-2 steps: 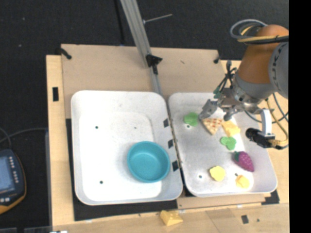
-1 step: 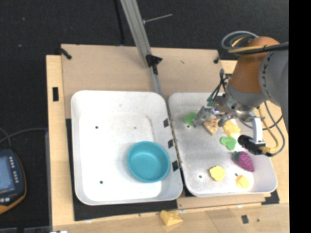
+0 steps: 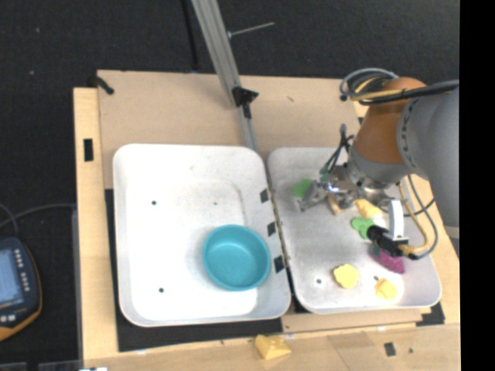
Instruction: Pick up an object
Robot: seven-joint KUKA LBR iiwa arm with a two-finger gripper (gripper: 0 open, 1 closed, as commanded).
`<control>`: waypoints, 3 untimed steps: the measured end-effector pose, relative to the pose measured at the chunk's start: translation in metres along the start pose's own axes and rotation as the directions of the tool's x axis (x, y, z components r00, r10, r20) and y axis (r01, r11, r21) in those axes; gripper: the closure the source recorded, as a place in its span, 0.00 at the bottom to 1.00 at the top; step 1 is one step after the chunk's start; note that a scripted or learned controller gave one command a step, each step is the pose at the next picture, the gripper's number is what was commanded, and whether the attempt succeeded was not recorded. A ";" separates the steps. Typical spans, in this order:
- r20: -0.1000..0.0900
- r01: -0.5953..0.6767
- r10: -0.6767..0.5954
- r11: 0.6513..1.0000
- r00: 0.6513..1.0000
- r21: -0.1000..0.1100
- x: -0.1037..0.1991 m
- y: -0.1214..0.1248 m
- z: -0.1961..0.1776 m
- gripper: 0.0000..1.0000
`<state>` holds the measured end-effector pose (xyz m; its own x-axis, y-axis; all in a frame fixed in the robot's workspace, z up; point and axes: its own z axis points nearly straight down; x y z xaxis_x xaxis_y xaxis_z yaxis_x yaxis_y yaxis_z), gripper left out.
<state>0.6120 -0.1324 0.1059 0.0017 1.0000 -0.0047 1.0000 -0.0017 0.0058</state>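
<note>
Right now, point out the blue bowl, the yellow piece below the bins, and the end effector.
blue bowl [image 3: 234,258], camera view, inner bottom.
yellow piece [image 3: 271,347], camera view, its middle.
end effector [image 3: 313,199], camera view, between fingertips.

gripper [image 3: 319,198] in right bin [image 3: 309,284], teal bowl [image 3: 236,256]

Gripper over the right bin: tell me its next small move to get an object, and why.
Probably a short straight drop onto the green piece. The gripper sits low in the right bin, right beside that piece near the bin's upper left, and nothing shows between its fingers. The yellow pieces and the blue bowl in the left bin lie farther off.
</note>
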 end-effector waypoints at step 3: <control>-0.003 0.004 -0.004 1.000 1.000 0.003 -0.014 0.002 -0.119 1.00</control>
<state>0.6135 -0.1458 0.2248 -0.0021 1.0000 -0.0015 1.0000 0.0021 0.0026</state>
